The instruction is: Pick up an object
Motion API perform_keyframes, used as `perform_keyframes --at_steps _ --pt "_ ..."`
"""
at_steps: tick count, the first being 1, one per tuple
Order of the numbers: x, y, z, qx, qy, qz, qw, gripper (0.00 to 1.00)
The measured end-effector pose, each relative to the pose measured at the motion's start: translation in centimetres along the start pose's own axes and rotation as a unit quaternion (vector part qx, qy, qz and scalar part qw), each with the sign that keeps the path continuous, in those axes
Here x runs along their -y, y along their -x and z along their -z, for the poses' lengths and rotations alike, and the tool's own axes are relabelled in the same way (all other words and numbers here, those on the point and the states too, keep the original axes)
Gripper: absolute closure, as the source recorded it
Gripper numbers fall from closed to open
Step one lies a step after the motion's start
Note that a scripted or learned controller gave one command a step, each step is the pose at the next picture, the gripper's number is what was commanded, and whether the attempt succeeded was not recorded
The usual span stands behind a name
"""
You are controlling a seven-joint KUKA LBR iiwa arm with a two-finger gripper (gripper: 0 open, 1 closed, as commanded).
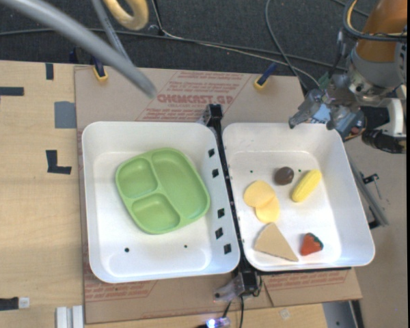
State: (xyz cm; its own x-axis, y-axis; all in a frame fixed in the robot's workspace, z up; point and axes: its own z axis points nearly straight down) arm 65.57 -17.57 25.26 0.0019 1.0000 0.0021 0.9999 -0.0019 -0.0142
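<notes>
Wooden bench [27, 203] carrying a brown cardboard sheet [191, 94] with red print, two white bins side by side on it: left bin [102, 251], right bin [348, 203].

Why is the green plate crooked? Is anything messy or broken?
Nothing looks broken or spilled. The green divided plate lies flat in the left bin, just turned at an angle to the bin's sides. The toy foods, like the corn and strawberry, lie loose in the right bin.
</notes>
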Motion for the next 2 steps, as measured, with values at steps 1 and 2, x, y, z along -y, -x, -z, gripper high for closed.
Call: perform_keyframes --at_steps 1,2 --pt "-0.2 -0.1 0.9 0.001 0.007 0.002 1.0 0.0" --pt "-0.4 0.6 -3.8 0.002 0.004 0.001 1.0 0.0"
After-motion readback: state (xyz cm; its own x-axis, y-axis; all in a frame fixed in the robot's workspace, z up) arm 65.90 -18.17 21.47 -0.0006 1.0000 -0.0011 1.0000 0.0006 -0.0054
